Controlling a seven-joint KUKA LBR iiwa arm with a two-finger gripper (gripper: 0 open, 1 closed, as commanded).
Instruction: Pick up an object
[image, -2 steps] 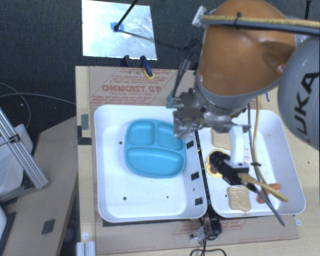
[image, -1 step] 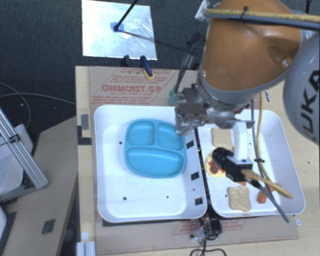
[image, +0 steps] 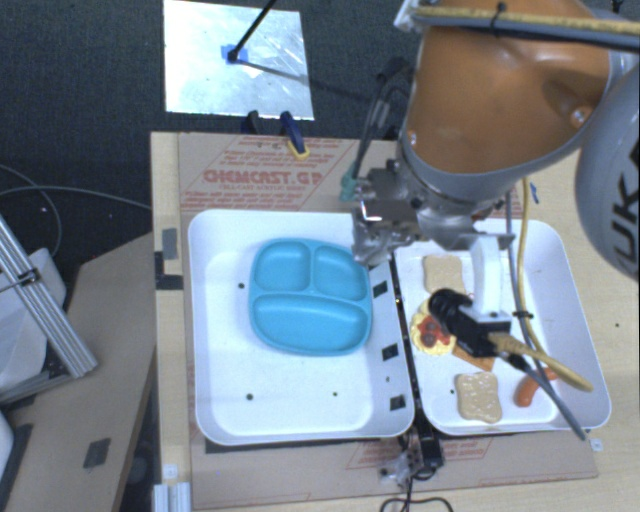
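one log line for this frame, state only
arm: over the bins' divider | gripper: at blue divided plate's right rim, grasp unconfirmed | right bin: toast slice, cracker, pizza slice

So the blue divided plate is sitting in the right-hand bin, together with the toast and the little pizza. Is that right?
Not quite. In the camera view the blue divided plate lies in the left bin, by itself. The toast and the little pizza are in the right bin, as you said.
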